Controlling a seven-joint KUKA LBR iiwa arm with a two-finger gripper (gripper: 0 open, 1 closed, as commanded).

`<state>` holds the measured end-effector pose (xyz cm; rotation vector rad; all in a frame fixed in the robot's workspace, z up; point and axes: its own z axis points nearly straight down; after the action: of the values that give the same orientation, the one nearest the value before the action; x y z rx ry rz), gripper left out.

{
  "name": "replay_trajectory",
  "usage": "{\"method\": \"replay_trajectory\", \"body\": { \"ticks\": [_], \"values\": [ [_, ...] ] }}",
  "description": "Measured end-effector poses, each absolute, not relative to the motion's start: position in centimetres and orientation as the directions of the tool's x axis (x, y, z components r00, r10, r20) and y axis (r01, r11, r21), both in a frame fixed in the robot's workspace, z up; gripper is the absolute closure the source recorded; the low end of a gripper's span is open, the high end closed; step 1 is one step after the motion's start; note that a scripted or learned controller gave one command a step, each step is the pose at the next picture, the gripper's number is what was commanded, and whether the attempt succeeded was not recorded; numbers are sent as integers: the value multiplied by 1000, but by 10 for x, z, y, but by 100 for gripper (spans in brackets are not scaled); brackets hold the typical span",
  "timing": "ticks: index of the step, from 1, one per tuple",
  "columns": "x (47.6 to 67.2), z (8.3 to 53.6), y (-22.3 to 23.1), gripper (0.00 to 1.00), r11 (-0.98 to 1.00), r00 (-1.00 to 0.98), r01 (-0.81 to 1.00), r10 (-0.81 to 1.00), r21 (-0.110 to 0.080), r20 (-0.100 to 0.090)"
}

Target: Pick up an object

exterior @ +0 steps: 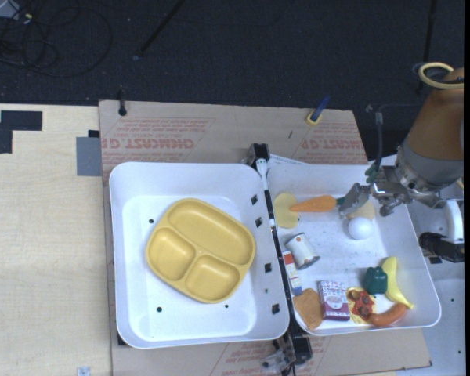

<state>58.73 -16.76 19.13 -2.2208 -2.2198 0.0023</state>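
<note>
Left bin (133,210): yellow divided plate (200,249); right bin (419,245): egg (360,227), carrot (313,204), can (301,249), banana (396,282); hand (359,200) state unclear.

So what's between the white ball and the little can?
Nothing: in the camera view, only bare speckled floor of the right white bin lies between the white round ball and the small white-and-red can.

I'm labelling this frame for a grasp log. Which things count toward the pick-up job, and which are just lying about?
Job:
gripper, low in the right bin
carrot and white egg, nearest to it
can, banana, green pepper, red packet

Lying about:
yellow divided plate in the left bin
cardboard sheet
blue-and-yellow clip
</note>
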Motion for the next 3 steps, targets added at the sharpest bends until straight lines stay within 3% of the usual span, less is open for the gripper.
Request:
{"method": "replay_trajectory", "body": {
  "ticks": [1, 2, 3],
  "values": [
    [594, 156, -87, 0, 1, -1, 1000, 1000, -6, 2],
    [622, 156, -160, 0, -1, 1, 1000, 1000, -3, 0],
    [573, 138, -107, 0, 1, -1, 1000, 1000, -6, 2]
  ]
}}
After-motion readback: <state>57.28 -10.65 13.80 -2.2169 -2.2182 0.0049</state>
